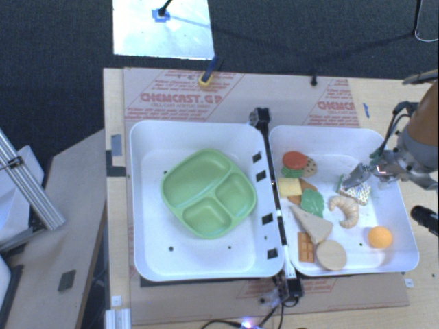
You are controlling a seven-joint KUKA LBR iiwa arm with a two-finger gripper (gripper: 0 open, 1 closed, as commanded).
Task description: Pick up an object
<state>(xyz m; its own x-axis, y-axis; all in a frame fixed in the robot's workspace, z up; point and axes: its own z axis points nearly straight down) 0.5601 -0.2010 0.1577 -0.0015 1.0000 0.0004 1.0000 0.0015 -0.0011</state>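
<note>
Camera view puts the gripper [358, 178] low in the right bin [394, 252], toward three o'clock, its fingers spread around a patterned cracker-like piece [361, 194], likely lining up a grasp. Nothing is lifted; the croissant [346, 210] lies just beside.

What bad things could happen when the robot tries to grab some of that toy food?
The gripper sits low in the right bin, right by a checkered piece and the croissant. It might nudge one away instead of catching it.

The food at the bin's left side is crowded: the cheese wedge, green leaf and yellow block touch or overlap, so two could lift together or slip.

The orange ball looks round and may roll off.
</note>
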